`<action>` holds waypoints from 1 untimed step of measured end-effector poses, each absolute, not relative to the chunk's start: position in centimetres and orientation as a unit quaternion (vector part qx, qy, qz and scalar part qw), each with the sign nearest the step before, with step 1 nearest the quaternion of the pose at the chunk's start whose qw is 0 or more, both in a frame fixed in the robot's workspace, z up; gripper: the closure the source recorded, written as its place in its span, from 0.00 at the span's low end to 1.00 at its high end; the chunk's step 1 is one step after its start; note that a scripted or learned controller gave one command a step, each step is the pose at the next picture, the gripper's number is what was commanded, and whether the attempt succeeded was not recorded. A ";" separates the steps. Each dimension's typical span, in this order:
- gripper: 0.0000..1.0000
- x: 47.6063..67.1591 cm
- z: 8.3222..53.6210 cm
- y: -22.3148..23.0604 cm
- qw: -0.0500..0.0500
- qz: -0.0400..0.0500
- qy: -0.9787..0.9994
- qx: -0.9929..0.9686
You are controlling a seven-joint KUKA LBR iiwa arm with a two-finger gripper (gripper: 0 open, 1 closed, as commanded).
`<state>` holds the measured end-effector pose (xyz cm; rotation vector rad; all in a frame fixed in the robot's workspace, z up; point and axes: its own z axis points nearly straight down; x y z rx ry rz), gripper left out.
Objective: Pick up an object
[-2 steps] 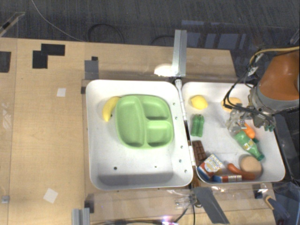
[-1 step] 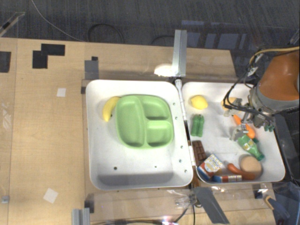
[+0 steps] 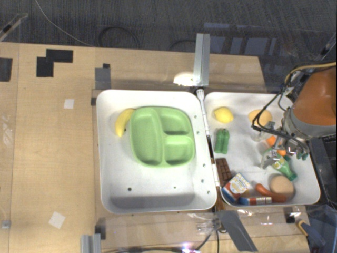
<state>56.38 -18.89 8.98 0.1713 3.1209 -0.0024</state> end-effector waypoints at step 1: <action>0.00 59.6 8.9 -15.9 0.007 0.000 0.998 0.058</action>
